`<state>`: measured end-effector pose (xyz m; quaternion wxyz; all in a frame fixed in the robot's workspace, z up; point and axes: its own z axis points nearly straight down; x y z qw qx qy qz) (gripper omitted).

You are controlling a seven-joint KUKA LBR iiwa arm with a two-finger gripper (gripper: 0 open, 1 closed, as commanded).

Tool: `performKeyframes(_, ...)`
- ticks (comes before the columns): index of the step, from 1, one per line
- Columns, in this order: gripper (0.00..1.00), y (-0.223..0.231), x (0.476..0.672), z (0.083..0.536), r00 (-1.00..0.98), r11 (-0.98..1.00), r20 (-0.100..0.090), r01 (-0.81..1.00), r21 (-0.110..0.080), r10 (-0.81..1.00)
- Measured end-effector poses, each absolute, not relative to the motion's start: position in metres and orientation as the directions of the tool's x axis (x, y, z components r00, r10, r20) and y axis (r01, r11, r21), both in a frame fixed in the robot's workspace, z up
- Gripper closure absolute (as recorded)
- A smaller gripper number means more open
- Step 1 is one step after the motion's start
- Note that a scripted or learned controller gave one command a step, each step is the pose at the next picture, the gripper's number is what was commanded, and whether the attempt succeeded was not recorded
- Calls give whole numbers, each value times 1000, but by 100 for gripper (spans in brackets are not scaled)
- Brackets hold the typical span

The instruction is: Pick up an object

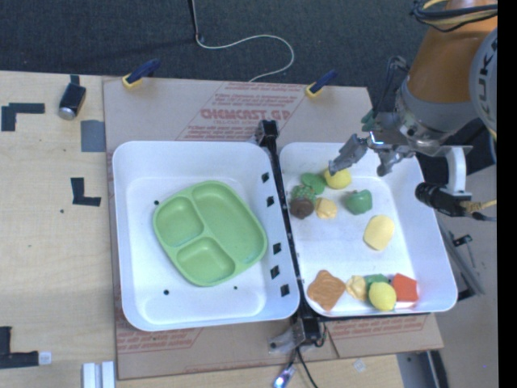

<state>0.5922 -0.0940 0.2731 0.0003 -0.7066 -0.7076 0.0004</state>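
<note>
Camera view. My gripper point(365, 156) hangs over the far part of the right bin point(428, 241), my two fingers spread apart and holding nothing: one finger point(346, 155) slants down toward the bin's middle, the other point(388, 160) stands on the outer side, and the gap between them is bare white floor. Just at the tip of the inner finger lies a small yellow piece point(339, 179); whether the tip touches it I cannot tell. Beside that piece, farther from my fingers toward the divider, sit a green leafy item point(309, 186) and a brown round item point(301, 208); nearer the front lie a pale yellow chunk point(326, 209) and a green pepper-like piece point(359, 201). A larger yellow lump point(379, 232) lies well forward of my fingers, and a cluster of toy foods crowds the bin's front edge. The left bin point(129, 217), well away from my fingers, carries a green compartment tray point(209, 232).

Step in hand, as I judge it: the approach, with no grasp yet made. The next move calls for shifting toward the small yellow piece so that it sits between the fingers, descending, then closing on it.
</note>
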Motion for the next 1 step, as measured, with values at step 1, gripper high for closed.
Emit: performKeyframes(1, 0, -28, 557, 178, -6, 6, 3, 1000, -14, 1000)
